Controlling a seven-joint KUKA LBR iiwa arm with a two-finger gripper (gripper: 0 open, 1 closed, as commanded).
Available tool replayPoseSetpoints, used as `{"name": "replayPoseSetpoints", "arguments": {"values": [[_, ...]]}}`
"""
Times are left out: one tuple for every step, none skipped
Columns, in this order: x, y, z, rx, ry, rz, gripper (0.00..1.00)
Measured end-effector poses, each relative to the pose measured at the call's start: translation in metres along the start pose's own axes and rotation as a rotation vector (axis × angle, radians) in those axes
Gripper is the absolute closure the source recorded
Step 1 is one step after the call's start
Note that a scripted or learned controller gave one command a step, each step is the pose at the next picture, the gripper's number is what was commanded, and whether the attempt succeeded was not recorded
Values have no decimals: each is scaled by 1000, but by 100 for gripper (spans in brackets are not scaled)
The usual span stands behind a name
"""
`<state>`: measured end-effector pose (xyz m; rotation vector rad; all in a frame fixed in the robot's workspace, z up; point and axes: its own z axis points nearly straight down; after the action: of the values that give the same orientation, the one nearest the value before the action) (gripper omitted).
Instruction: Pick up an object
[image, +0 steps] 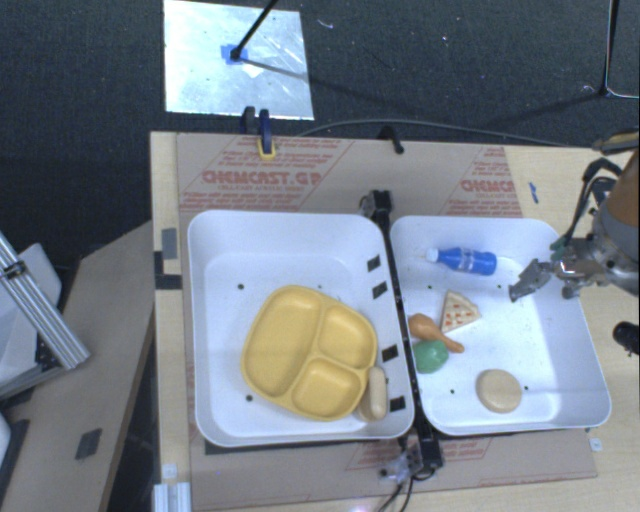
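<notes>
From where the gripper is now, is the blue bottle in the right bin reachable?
Probably yes. The gripper hangs over the right bin, just right of the blue bottle, which lies on its side with bare floor between them; the pizza slice sits lower, apart.

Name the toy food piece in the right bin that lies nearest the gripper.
The pizza slice: it lies closest to the gripper; the carrot, green piece and round bun sit farther off.
</notes>
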<state>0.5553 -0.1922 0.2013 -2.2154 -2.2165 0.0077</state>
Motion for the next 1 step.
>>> {"name": "replayPoseSetpoints", "arguments": {"values": [[0, 3, -6, -10, -2, -3, 0]]}}
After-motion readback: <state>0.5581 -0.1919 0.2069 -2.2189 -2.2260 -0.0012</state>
